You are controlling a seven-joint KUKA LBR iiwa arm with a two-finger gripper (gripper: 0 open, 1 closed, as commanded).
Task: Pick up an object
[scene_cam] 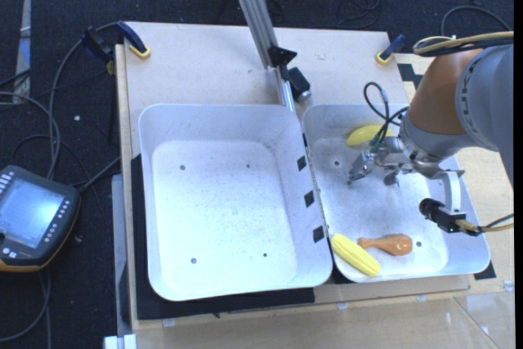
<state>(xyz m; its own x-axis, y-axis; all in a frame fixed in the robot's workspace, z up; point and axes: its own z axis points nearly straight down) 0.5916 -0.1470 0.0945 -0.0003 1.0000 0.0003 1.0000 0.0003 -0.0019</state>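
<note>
Nearest the camera, along the front wall of the right bin point(470, 261): a yellow corn cob point(355, 254) lying at a slant, and just beside it, seemingly touching at one end, an orange drumstick-shaped toy point(387, 244). Farther back in the same bin, a yellow banana-like piece point(364, 134) near the rear wall. Left bin point(214, 200) beside it, sharing a middle edge. Both bins set on a pale wooden counter point(204, 61).

Reaching in from the right over the right bin: grey arm with orange band point(437, 90), gripper point(374, 166) low above the bin floor, between the banana-like piece and the pair at the front, touching none of them. Nothing seen between the jaws; open or closed, cannot tell at this size.

Judged step: approach, no grasp made yet. Next move calls for choosing one target, centring over it, aligning the jaws across its narrow width, then descending. Corn cob and drumstick crowded together against the wall, so likely awkward; banana-like piece freer.
</note>
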